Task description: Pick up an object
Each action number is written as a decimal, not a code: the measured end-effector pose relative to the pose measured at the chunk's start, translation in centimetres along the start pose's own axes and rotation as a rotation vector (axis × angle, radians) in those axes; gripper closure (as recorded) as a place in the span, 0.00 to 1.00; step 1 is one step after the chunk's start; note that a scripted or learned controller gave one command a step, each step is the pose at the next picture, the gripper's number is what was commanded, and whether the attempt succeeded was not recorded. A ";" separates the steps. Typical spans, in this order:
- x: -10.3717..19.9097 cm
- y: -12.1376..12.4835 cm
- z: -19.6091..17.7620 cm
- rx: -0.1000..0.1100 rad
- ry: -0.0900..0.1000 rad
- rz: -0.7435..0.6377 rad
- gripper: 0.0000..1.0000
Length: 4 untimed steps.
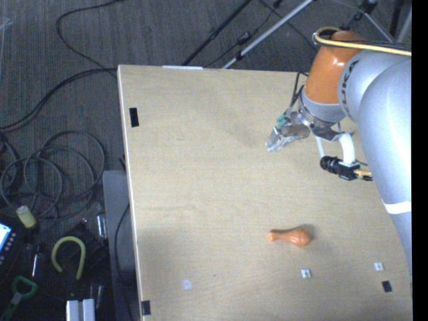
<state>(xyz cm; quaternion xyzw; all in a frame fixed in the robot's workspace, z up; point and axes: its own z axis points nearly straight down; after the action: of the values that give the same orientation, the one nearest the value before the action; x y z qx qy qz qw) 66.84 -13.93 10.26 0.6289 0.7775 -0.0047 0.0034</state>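
- Arm (382,112), grey with an orange band above the wrist: is rising closest to the lens and reaching in from the right edge over the upper right part of the board.
- Pale wooden board (200,179): is taking up the middle and right of the view, with its left edge running down beside the dark carpet.
- Black cables (53,166): are lying in loose loops on the carpet to the left of the board.
- Metal stand legs (281,19): are crossing the carpet at a slant beyond the board's far edge.
- Green hook-shaped item (67,254): is lying on the floor at lower left, near the cables.
- Orange object (292,236), bulb-shaped with a narrow neck pointing left: is lying on its side on the board, in the lower right part, well apart from the gripper.
- Gripper (277,139): is hanging over the board's upper right and is blurred. Whether the claw is open or closed cannot be told.
- Black mark (134,117): is sitting near the board's upper left edge.
- Small white tag (305,273): is lying just below the orange object.
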 end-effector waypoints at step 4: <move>1.2 0.3 0.9 -0.005 0.011 -0.275 0.00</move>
<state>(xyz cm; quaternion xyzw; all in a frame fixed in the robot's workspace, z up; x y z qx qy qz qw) 66.88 -12.69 9.32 0.5163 0.8564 0.0004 0.0003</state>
